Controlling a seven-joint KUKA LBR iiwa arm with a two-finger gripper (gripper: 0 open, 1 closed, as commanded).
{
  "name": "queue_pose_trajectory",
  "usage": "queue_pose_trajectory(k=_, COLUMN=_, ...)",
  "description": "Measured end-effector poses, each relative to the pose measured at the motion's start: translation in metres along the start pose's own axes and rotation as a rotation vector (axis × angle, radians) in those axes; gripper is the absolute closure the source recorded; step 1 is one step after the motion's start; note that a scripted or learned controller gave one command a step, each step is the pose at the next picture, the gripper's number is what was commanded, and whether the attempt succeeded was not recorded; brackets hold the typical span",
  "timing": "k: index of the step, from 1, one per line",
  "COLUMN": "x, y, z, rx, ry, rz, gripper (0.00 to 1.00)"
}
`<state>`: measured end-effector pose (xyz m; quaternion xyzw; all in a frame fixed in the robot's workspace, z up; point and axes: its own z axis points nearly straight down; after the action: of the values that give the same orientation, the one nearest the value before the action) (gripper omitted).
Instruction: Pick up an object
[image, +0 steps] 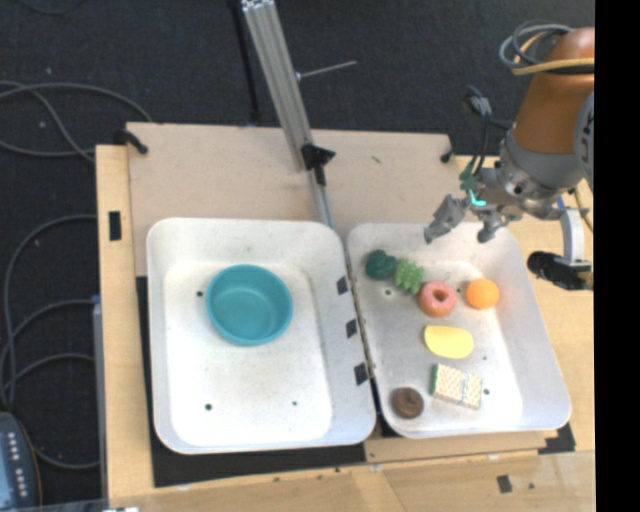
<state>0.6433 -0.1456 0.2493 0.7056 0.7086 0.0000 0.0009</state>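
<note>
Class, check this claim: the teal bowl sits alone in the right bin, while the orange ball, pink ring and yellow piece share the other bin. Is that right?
Not quite. The camera view shows the teal bowl alone in the left bin, not the right. The orange ball, pink ring and yellow piece do share the other bin.

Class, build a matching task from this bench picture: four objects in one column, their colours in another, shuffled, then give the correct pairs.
Things:
1. bowl in the left bin
2. ring-shaped toy
3. ball
4. flat oval piece

Colours:
A. orange
B. yellow
C. teal
D. pink

Pairs: 1-C, 2-D, 3-A, 4-B
</note>
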Motion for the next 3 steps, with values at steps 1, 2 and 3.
queue_pose_trajectory(k=1, x=0.001, y=-0.002, z=0.063, rx=0.006, ry=-0.001, rz=0.004, gripper=0.00)
queue_pose_trajectory(k=2, x=0.005, y=-0.010, z=0.111, rx=0.005, ry=-0.001, rz=0.005, gripper=0.00)
queue_pose_trajectory(k=3, x=0.001, y=-0.006, z=0.143, rx=-0.011, ry=-0.009, rz=0.006, gripper=0.00)
